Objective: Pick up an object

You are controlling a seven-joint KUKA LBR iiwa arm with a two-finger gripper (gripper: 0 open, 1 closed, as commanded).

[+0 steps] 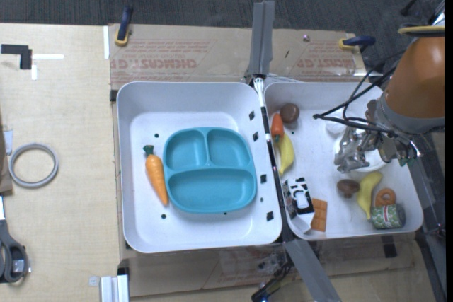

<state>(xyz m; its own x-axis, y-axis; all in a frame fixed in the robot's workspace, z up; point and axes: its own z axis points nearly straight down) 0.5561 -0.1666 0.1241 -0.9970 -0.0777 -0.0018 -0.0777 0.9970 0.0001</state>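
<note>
Pale wooden desk (56, 102) carries two white bins, and in the right bin (407, 223) the fingers (352, 152), whose opening I cannot tell, hover near its right edge above a brown piece (347, 187) and banana (368, 189); descend centred on one.

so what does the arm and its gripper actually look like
The arm ends in a rounded orange band above a grey wrist section. Black cables loop out from the wrist. The gripper below is a silvery metal assembly with exposed mechanical parts.
</note>
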